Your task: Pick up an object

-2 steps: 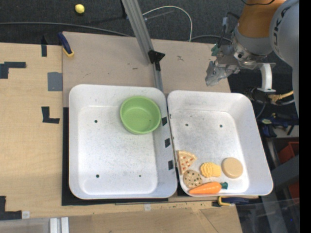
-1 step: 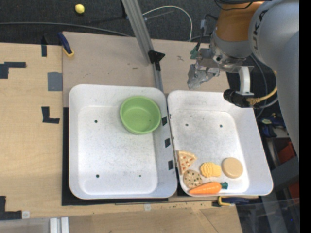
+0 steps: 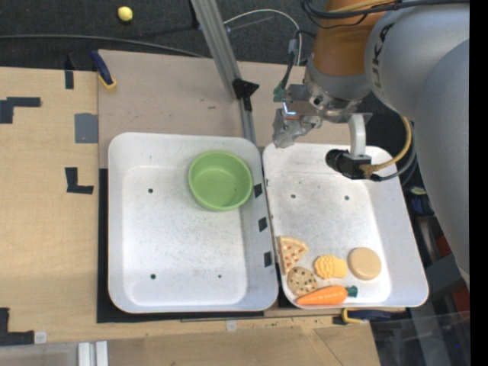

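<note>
Along the near edge of the right bin (image 3: 335, 204) lie several toy foods: a pizza slice (image 3: 290, 250), a chocolate-chip cookie (image 3: 302, 280), a yellow ridged piece (image 3: 329, 266), a tan round biscuit (image 3: 364, 263) and an orange carrot (image 3: 324, 295). A green bowl (image 3: 220, 179) stands upright in the far part of the left bin (image 3: 152, 235). My gripper (image 3: 284, 134) hangs over the far left corner of the right bin, well away from the foods, and I see nothing held in it.
A slanted metal pole (image 3: 221, 44) with a black clamp rises just behind the gap between the bins. A black cable fitting (image 3: 347, 162) hangs over the right bin's far edge. A small yellow ball (image 3: 125, 13) lies on the dark floor at the far left.
</note>
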Motion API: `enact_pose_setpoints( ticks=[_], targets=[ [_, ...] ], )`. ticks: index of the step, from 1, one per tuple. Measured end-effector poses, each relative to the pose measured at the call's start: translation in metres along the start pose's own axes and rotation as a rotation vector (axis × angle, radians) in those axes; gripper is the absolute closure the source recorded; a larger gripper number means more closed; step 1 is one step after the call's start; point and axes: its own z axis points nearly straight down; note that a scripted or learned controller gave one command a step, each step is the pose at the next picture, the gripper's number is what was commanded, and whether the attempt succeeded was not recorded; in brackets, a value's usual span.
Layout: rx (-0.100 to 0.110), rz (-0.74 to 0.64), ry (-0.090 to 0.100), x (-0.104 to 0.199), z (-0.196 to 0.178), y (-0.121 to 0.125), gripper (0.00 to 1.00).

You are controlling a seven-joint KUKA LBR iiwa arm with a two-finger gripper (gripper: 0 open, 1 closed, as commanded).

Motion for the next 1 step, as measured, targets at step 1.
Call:
enact_pose_setpoints(
  ticks=[1],
  targets=[
    [0.002,-0.001,0.0,0.0516,0.0206,-0.0183,1.0]
  ],
)
